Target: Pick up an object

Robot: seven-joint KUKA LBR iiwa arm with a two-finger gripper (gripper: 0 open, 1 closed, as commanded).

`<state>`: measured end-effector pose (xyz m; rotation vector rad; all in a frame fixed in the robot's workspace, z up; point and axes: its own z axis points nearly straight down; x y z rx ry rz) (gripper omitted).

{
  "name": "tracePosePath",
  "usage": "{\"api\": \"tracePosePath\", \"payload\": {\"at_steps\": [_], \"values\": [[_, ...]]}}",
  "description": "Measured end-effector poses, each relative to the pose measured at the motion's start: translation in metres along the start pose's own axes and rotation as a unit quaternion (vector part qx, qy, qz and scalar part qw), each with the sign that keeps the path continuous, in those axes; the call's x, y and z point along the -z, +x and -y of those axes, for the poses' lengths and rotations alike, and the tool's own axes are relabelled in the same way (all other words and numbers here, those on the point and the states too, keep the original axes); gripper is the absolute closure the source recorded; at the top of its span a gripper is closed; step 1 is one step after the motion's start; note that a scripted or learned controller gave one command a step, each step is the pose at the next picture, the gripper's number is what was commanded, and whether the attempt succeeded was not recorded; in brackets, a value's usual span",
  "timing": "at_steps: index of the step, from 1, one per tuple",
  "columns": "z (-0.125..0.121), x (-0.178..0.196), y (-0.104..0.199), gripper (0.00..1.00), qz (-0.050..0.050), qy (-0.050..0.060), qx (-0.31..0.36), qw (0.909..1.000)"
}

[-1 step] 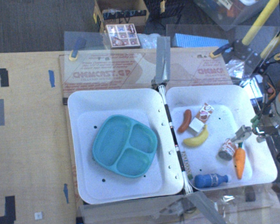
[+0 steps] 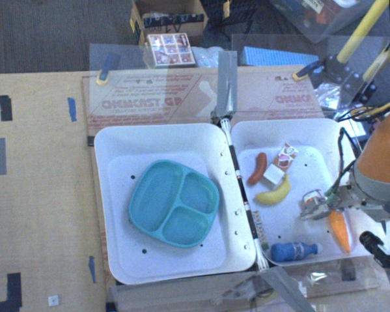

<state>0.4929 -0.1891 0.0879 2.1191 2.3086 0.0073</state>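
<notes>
Down at the near edge of the right bin (image 2: 272,130) lies a blue bottle (image 2: 293,250) on its side. Just right of it is an orange carrot (image 2: 340,230), close to the bin's right wall.

The gripper (image 2: 313,204) hangs low in this bin, just beside the top end of the carrot. It looks shiny and small from here, and I cannot tell how it is set. Nothing shows up inside it, so I think it holds nothing yet. The arm (image 2: 378,165) comes in from the right, with its orange band above the wrist.

A little farther back lies a yellow banana (image 2: 274,193). A small white block (image 2: 273,175) touches its top side. A red sausage (image 2: 257,168) sits just left of the block, and a red and white packet (image 2: 285,158) sits just behind it.

The left bin (image 2: 116,146) holds a blue tray (image 2: 175,203) with three parts.

I think the robot is at the reaching step, coming down to grab something. The carrot is the nearest thing to it, so that is likely the pick. Next it needs to line up over the carrot, close on it across the thin way, and lift straight up. The bin wall is close, so it has little room on that side.
</notes>
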Motion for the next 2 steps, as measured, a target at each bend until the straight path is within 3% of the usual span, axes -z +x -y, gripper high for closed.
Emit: {"api": "tracePosePath", "payload": {"at_steps": [1, 2], "values": [[0.000, 0.010, -0.002, 1.00, 0.001, -0.002, -0.002, 1.0000], [-0.055, 0.097, 0.042, 1.00, -0.001, 0.004, -0.058, 0.9983]]}}
